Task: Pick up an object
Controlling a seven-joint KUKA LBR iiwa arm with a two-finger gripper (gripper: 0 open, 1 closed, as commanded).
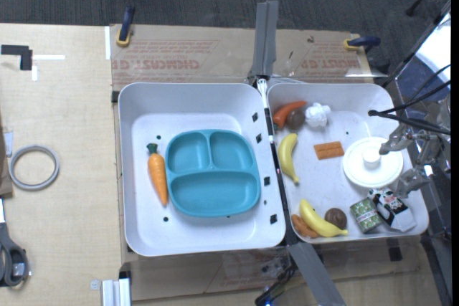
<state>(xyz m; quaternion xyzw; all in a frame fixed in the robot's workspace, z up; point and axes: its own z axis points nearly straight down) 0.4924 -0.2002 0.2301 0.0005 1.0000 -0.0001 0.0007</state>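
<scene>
Over right bin (401,100), gripper (407,163) beside white lid (371,163); grasp unclear.

The brown cardboard (237,54) behind the two bins carries red printed letters in two patches, one at the left and one at the right. They appear upside down and mirrored, and I cannot read the words. The small green box (364,215) has a print too small to read.
</scene>
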